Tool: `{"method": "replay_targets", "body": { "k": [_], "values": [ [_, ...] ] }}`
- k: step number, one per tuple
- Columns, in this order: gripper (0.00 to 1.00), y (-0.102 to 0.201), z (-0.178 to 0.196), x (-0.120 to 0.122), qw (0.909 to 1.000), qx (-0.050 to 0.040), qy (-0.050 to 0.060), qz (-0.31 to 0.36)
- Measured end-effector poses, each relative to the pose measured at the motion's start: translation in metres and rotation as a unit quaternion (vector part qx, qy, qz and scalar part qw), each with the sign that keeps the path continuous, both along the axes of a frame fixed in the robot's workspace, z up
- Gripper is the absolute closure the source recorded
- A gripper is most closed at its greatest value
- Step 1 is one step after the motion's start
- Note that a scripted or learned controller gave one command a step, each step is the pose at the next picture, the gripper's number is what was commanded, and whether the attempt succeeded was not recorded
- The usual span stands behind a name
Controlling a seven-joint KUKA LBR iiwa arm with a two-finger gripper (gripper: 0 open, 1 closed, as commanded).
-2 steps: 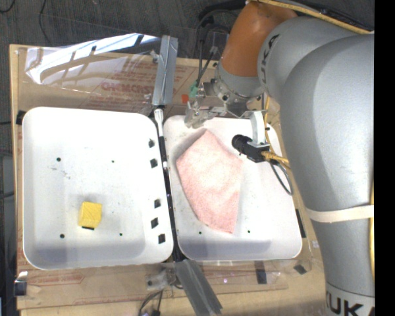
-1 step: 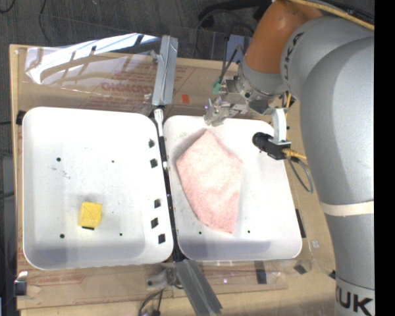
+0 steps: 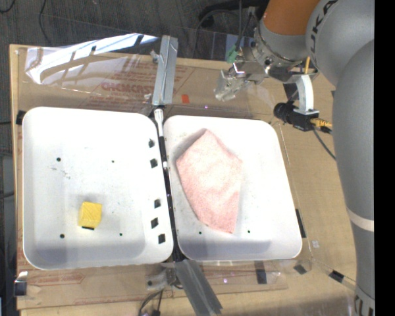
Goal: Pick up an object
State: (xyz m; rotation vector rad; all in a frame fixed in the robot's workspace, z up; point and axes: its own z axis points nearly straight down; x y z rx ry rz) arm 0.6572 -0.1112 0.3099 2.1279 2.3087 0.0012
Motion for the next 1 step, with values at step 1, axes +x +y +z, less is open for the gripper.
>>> {"method": "replay_targets", "body": {
  "k": [1],
  "values": [
    [1.0,-0.0571,-0.0926,-0.0007,0.9947,0.0005,0.002,0.103]
  ]
}}
